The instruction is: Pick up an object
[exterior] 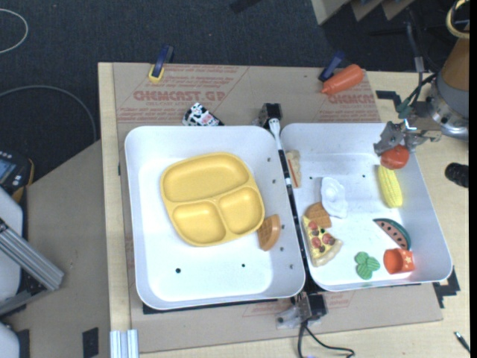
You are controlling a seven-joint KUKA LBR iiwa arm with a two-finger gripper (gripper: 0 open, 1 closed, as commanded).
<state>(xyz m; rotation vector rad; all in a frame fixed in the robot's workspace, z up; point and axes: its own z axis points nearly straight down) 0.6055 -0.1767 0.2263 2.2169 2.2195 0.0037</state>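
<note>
Toys crowd the right white bin (428, 222): yellow plastic corn cob (390, 186), pizza slice (322, 241), watermelon wedge (394, 233). The left white bin (145, 200) holds a yellow three-section plastic plate (212, 197). The metal two-finger gripper (395, 146) is clamped on a small red tomato-like toy (396, 157).

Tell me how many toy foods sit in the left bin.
1: a brown bread-like piece beside the yellow divided plate, near the left bin's right wall. None seems hidden.

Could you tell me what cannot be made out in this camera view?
- Gripper: fingers too small and blurred to read against the red toy.
- Arm: cut off by the right edge.
- Item beside the plate: too small to identify.
</note>
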